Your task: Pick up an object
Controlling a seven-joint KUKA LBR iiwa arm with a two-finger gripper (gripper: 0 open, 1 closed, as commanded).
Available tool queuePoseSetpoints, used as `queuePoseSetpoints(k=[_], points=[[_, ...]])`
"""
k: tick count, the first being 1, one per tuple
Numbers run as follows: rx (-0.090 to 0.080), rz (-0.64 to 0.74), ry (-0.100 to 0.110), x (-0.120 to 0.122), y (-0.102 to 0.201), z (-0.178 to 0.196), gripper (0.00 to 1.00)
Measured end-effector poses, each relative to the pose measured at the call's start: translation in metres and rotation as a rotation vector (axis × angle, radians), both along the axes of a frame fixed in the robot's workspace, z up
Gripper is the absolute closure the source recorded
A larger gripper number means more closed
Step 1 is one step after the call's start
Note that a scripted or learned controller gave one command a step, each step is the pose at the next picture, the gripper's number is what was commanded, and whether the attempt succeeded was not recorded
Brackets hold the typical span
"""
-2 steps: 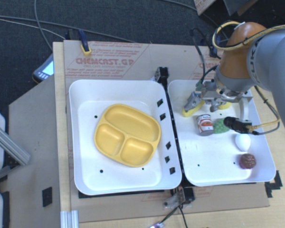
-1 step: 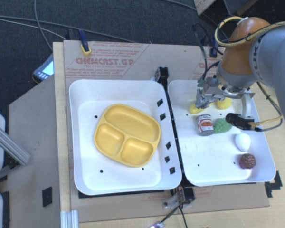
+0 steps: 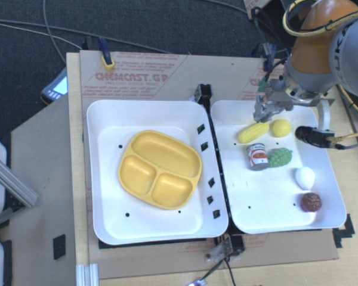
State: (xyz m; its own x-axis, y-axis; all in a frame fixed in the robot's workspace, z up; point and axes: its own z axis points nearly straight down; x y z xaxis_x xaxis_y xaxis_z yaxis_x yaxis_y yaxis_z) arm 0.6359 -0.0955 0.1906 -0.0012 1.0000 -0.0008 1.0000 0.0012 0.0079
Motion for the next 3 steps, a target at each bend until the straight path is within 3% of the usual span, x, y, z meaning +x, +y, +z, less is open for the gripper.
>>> queuePoseSetpoints(k=[1,3], points=[[0.0,0.0,0.003,0.001,0.0,0.037,1.0],[0.003,0.002,0.013,-0.052,0.074,0.039,1.0]])
